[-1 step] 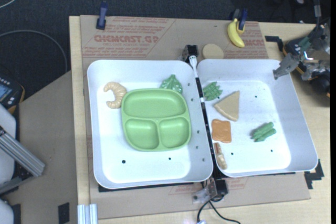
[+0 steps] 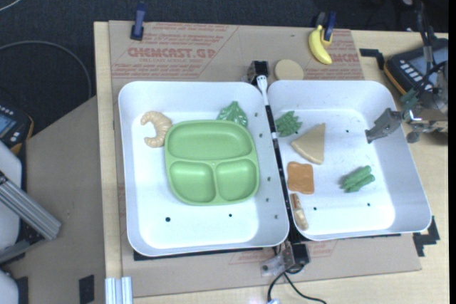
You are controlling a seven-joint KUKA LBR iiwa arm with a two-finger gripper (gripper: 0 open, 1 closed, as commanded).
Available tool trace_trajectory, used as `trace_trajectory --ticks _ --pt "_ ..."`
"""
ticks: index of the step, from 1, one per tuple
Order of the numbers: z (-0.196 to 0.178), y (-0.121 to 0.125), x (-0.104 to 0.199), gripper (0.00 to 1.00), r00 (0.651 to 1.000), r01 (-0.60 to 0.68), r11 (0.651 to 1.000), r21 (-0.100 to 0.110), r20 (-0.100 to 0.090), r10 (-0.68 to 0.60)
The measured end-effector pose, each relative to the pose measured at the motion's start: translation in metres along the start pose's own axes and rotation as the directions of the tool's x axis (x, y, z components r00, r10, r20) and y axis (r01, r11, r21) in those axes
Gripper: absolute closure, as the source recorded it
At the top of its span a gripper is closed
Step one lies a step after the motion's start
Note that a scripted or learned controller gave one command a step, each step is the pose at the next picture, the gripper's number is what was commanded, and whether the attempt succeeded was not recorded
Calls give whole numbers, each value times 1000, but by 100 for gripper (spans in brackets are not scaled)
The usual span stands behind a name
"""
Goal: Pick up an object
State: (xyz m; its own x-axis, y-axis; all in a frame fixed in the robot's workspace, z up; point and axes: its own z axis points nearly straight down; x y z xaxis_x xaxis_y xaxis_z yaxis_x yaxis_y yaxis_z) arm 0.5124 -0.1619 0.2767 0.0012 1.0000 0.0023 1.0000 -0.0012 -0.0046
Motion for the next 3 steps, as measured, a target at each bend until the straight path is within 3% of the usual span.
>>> trace_trajectory --ticks 1,2,3 --pt "32 -35 79 0 1000 8 1000 2 -3 -8" --pt "20 -32 74 100 1000 2 1000 -7 3 -2" --pt "49 -34 79 100 1000 0 1000 1 0 0"
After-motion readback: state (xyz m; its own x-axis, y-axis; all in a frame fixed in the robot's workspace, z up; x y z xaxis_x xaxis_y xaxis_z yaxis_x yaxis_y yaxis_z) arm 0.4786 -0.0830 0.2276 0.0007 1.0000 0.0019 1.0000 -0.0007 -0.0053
